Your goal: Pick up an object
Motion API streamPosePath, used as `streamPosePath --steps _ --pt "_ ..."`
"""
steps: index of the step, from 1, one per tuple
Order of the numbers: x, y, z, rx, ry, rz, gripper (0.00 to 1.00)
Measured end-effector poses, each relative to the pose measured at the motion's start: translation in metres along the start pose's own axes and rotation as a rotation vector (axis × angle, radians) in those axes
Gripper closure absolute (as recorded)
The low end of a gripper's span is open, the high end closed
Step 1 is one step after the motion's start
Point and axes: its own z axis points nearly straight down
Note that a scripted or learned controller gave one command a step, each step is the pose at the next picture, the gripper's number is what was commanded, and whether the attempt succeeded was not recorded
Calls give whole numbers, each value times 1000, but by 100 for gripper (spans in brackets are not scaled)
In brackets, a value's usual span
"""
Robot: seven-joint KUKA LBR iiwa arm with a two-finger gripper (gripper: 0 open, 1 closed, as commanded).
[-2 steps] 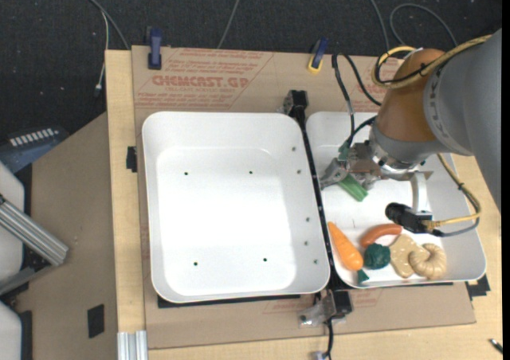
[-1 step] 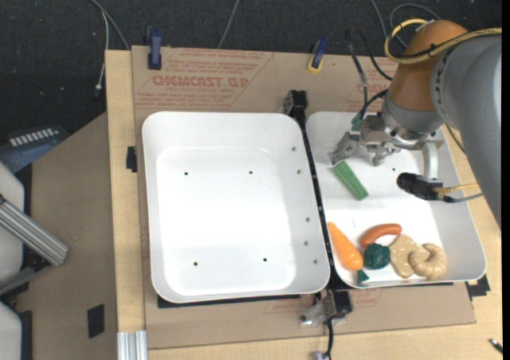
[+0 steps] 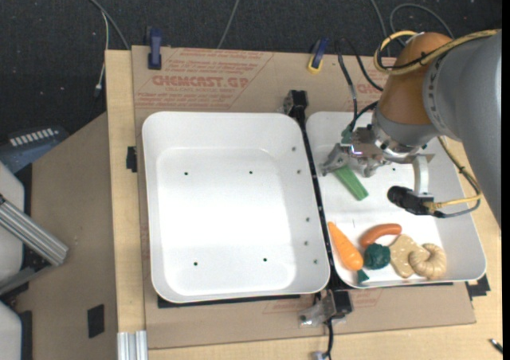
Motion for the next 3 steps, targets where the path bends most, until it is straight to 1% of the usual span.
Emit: streamPosePath --steps 1,2,3 --pt "-1 1 -11 -2 -1 1 100" --pt "-1 1 -21 -3 -1 1 100" --pt "87 12 -104 -7 1 -5 100"
